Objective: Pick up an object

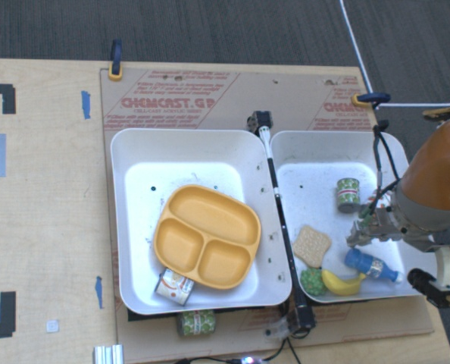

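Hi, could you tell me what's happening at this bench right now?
The grey arm reaches in from the right, its gripper low over the right bin, just above a blue bottle. Nearby lie a banana, a cracker and a green can. The left bin holds a yellow divided tray. Nothing is visibly held.

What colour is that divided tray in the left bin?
The divided tray is yellow-orange all over, plain with no pattern, seen clearly in the camera view.
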